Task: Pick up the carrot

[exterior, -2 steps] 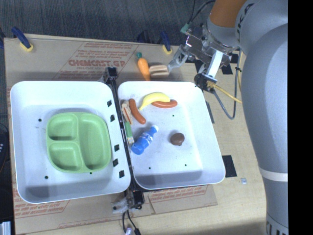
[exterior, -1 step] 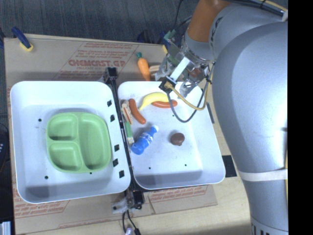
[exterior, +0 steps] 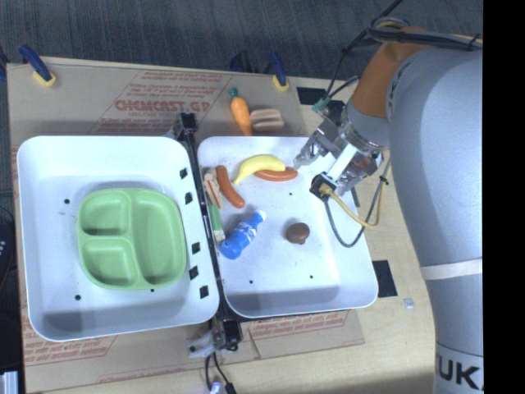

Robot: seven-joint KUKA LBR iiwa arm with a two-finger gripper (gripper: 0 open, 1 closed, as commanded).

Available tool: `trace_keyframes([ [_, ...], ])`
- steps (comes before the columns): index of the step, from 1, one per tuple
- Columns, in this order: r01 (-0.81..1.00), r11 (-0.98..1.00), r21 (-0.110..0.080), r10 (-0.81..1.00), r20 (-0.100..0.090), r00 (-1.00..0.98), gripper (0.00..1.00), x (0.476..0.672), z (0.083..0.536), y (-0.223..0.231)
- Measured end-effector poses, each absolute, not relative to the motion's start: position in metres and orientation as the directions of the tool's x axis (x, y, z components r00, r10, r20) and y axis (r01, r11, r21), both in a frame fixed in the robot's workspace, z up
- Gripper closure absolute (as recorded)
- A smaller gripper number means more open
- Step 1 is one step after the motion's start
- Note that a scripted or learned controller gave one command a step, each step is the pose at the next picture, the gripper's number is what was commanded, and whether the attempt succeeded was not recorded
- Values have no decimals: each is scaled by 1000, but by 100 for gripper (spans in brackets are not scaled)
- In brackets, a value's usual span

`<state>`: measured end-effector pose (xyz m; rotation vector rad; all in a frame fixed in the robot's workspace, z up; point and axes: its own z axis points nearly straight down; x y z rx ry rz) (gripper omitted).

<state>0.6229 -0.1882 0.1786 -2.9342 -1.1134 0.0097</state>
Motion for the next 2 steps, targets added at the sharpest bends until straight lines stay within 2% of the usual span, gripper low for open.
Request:
trace_keyframes([
  [1,583,-812,-8,583,-5,812,0,650,90,-188],
  [2,851,-525,-7,851,-1,525,0,615,91,-164],
])
